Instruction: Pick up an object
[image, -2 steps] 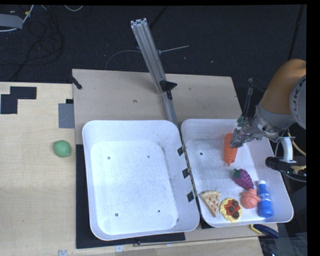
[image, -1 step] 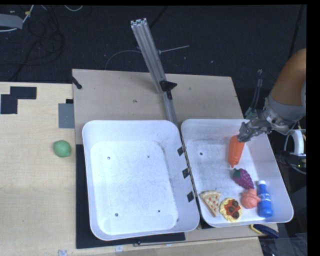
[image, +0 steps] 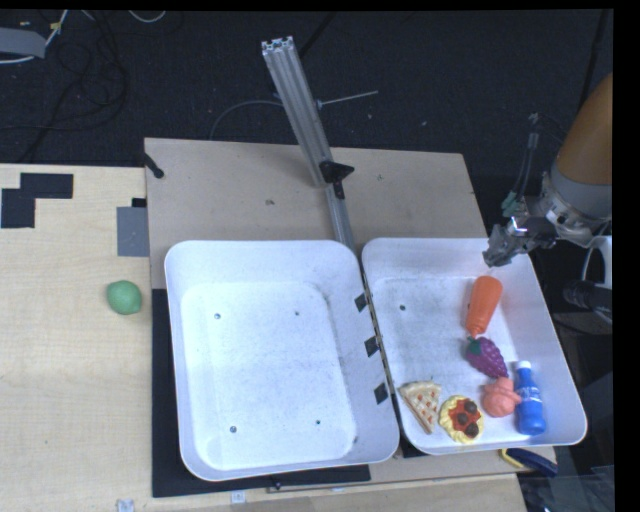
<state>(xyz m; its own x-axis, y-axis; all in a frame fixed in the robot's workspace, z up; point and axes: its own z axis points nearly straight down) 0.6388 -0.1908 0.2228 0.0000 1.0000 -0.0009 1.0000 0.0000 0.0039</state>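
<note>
Your claw (image: 497, 252) hangs at the far right corner of the right bin (image: 430, 262), just above its rim, with the grey arm (image: 580, 195) and its orange band (image: 592, 130) reaching in from the right. You cannot tell from this slanted view whether the claw is spread or pressed together; its tip is small and dark against the bin wall, and you see nothing pinched in it.

You have several things to pick from, all in the right bin. An orange carrot (image: 483, 304) lies nearest the claw, just below it, pointing roughly toward the near edge. Just beneath the carrot sits a purple bunch of grapes (image: 486, 356). Along the near right side you see a blue bottle (image: 528, 401) with a white cap, and touching its left side a pink lump (image: 499, 397) whose shape you cannot make out. Near the front edge lie a pizza slice (image: 423, 403) and, just beside it to the right, a round yellow and red piece (image: 461, 418).

To your left, the left bin (image: 200, 262) touches the right one along a seam with small black clips (image: 370, 345). A metal rail (image: 306, 125) runs from the back of the bench toward that seam. Well apart from both bins, a green ball (image: 125, 297) rests on the pale wooden bench (image: 60, 380) at the far left.
</note>
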